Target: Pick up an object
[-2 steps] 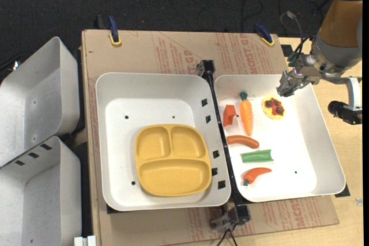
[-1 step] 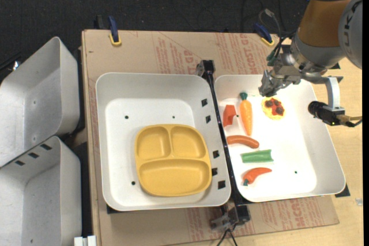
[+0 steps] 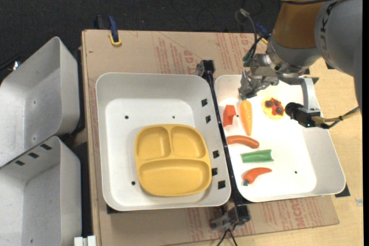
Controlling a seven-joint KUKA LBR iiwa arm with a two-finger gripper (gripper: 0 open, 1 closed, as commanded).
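Observation:
The right bin (image 3: 323, 178) holds several toy foods: an orange carrot (image 3: 247, 117), a small red block (image 3: 229, 114), a red sausage (image 3: 243, 141), a green pepper strip (image 3: 256, 155), a red chili (image 3: 255, 174) and a small pizza slice (image 3: 273, 107). My gripper (image 3: 250, 90) hangs just above the carrot's top end, at the bin's far left part. Nothing shows between its fingers.
The left bin (image 3: 115, 95) holds a yellow divided plate (image 3: 173, 159). A black divider (image 3: 218, 124) runs between the bins. The arm's grey and orange body (image 3: 305, 14) looms over the right bin's far side. A black cable with a plug (image 3: 302, 114) hangs beside the pizza slice.

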